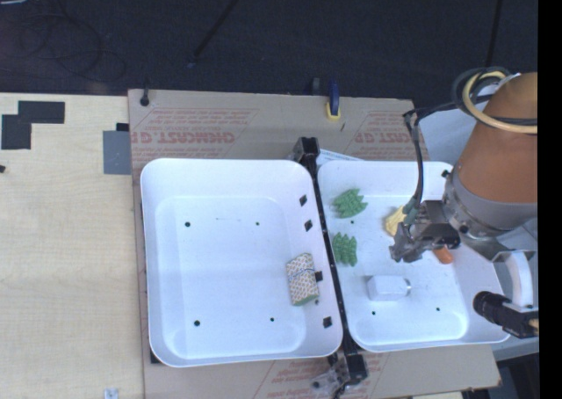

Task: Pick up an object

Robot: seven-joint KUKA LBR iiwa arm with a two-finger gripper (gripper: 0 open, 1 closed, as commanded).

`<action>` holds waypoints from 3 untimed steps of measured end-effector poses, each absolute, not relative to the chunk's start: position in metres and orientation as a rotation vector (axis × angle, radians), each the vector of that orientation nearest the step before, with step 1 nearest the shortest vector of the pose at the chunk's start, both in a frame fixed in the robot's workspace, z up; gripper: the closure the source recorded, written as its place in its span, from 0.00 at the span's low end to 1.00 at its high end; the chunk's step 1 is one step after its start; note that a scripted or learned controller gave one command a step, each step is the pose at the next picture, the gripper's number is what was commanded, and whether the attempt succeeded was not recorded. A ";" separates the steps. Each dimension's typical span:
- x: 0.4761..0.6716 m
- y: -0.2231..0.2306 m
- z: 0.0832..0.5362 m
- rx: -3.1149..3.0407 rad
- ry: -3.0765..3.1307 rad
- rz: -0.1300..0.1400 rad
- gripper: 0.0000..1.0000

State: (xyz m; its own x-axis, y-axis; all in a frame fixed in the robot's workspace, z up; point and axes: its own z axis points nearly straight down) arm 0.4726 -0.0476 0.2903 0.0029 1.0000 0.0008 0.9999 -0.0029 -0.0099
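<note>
The grey arm with its orange band reaches in from the right, and its dark two-finger claw (411, 246) hangs low over the right shallow white plastic bin (369, 331), near that bin's right side. How far the claw is parted cannot be told from this slanted look, and nothing can be seen gripped in it. Just beside the claw on its left lies a small yellow object (394, 221), and a small orange-red piece (445, 257) peeks out on its right. A pale white block (387, 286) rests on the bin floor just below the claw. Two green leafy clumps, one higher (349, 203) and one lower (344, 249), lie near the bin's left wall. In the left shallow white plastic bin (167, 301), a patterned beige-and-green packet (302, 279) sits against the right wall.
</note>
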 end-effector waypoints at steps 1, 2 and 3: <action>0.505 0.006 0.327 -2.216 -2.228 -0.002 1.00; 0.531 0.048 0.395 -2.218 -2.229 -0.008 1.00; 0.606 0.073 0.454 -2.219 -2.231 -0.007 1.00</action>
State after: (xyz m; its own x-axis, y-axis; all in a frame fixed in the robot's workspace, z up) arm 0.6063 0.0734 0.4536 -0.0057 1.0000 -0.0006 1.0000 0.0057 0.0066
